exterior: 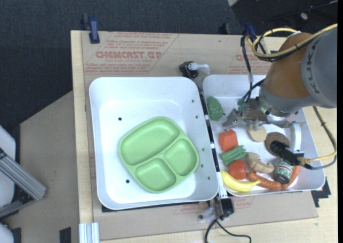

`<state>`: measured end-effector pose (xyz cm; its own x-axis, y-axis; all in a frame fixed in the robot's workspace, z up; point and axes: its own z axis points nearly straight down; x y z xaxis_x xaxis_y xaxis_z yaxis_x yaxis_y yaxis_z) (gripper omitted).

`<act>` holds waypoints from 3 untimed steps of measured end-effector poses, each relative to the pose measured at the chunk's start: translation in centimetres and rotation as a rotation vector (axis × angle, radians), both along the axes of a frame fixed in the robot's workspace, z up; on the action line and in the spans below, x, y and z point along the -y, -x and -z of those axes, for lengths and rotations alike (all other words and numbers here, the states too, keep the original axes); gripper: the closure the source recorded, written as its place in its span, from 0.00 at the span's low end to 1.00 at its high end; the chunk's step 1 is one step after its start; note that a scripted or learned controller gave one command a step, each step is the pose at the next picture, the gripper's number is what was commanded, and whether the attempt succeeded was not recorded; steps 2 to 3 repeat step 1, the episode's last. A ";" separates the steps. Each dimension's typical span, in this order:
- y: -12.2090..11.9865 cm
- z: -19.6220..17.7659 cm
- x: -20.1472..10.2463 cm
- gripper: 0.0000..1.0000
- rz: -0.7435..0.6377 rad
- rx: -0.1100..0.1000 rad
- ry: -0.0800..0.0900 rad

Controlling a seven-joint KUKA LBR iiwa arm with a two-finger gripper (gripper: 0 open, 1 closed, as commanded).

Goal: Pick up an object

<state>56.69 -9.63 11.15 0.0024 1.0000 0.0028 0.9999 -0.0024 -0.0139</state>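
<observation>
The right bin holds several toy foods. A dark green lumpy piece lies by its left wall. Below it come an orange-red block, a green bean pod, a red tomato and a yellow banana. A beige disc, a brown round piece, a tan mushroom shape and a small jar lie to the right. My gripper hangs low over the bin's upper middle, between the green piece and the beige disc. Nothing visible in its grasp.
The left bin carries a light green divided plate. A black and white clamp sits at the bins' far joint. The arm's orange band and yellow and black cables cross the right bin's far right side.
</observation>
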 end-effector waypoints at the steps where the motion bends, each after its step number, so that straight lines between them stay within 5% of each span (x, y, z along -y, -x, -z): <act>1: 1.9 1.9 -0.4 0.00 -0.002 0.008 0.000; 3: 1.9 1.9 -0.4 0.00 -0.002 0.008 0.000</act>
